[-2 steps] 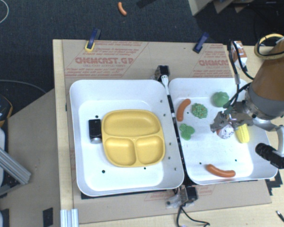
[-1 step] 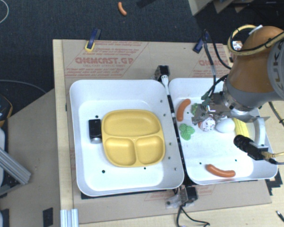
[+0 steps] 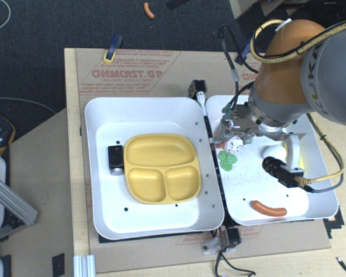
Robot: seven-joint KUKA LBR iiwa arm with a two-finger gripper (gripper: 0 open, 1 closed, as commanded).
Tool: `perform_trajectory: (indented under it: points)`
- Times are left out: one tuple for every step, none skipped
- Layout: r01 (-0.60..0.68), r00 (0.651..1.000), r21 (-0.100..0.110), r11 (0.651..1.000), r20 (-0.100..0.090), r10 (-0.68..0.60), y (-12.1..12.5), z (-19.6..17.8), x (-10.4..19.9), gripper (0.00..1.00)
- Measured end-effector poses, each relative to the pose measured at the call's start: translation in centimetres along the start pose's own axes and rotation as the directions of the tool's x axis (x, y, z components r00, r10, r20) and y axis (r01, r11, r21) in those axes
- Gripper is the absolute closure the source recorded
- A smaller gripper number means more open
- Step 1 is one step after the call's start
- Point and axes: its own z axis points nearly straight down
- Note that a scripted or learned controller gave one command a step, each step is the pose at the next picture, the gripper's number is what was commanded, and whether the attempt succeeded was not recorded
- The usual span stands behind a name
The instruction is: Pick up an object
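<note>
My gripper (image 3: 233, 136) reaches down into the right bin (image 3: 320, 203) near its left wall, under the orange wrist band. Just below the gripper lies a small white ball-like object (image 3: 235, 145), and a green toy (image 3: 227, 160) sits a little lower left of it. An orange sausage (image 3: 269, 209) lies near the front of the right bin. A yellow and white object (image 3: 293, 151) rests to the right, partly hidden by the arm. The left bin (image 3: 98, 201) bears a yellow divided plate (image 3: 161, 168) and a small black block (image 3: 115, 157).
A black cylindrical part of the arm (image 3: 280, 172) with a cable hangs over the right bin's middle. The wall between the bins (image 3: 212, 154) runs close to the gripper's left. A clamp (image 3: 111, 49) and cardboard lie behind the bins.
</note>
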Motion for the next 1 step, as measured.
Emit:
perform_trajectory:
  points:
    - [-0.002, 1.0, 0.001, 1.0, 0.001, 0.002, -0.08, -0.43, 4.64, 1.0]
